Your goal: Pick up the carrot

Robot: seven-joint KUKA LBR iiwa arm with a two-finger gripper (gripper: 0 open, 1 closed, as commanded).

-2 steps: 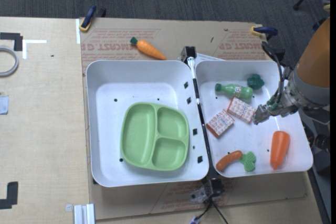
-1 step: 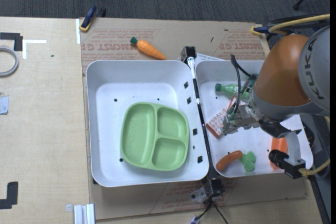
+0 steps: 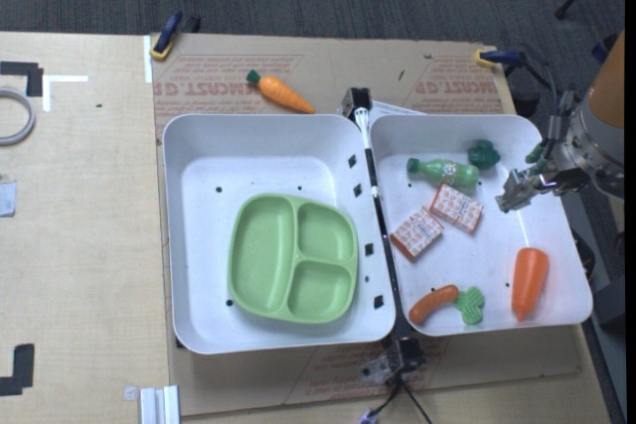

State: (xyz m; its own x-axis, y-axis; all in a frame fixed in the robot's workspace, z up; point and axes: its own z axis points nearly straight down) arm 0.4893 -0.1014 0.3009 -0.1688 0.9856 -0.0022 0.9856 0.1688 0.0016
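Bench (image 3: 79, 243): pale wood, with a sheet of brown printed cardboard (image 3: 328, 74) under two white bins set side by side.

Left bin (image 3: 199, 174): holds one green divided plate (image 3: 294, 258), three compartments, lying flat toward the near side.

Right bin (image 3: 556, 313): holds several toy foods.
- Green bottle (image 3: 443, 171), lying on its side near the far wall.
- Dark green broccoli piece (image 3: 484, 154), just right of the bottle.
- Two small red-and-white cartons (image 3: 437, 220), lying flat and touching at the corners, mid-bin.
- Orange-red sausage-shaped piece (image 3: 433, 304), near the front wall, with a second green broccoli floret (image 3: 470, 305) touching its right end.
- Large orange carrot-shaped piece (image 3: 529, 282), near right corner, blunt end far, tip toward the near wall.

Carrot (image 3: 281, 92): small, orange with a green top, lying on the cardboard outside both bins, just beyond the far rim of the left bin, green end to the left.

Tool (image 3: 517, 191): grey, reaching in from the right over the right side of the right bin, well apart from the carrot on the cardboard. Nothing between its fingers; whether they stand open or closed, I cannot tell.

Clamps: one blue-and-yellow clamp (image 3: 167, 35) at the far left corner of the cardboard, another (image 3: 497, 59) at the far right.
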